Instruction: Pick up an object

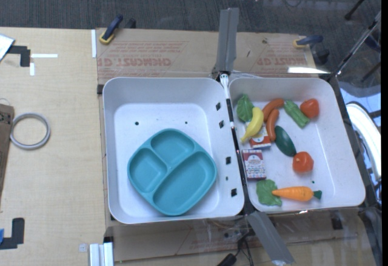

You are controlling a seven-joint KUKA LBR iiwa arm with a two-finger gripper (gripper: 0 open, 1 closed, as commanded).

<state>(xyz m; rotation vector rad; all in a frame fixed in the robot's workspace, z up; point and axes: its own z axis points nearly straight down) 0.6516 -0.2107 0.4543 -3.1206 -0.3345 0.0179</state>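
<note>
Bench [54, 192] bears teal plate [172, 171] in left bin [113, 137], toy carrot [294, 194] in right bin [339, 156]; claw state cannot be told

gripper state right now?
Gripper: cannot be told from the camera view. The toy food, like the carrot and banana, lies loose in the right bin.

The left bin [115, 137] has open floor along its back and left side; the teal divided plate [172, 171] fills its front right. In the right bin [339, 156], toy food crowds the left and middle: banana [253, 124], carrot [293, 194], small box [254, 165]. Its far right floor lies bare.
</note>
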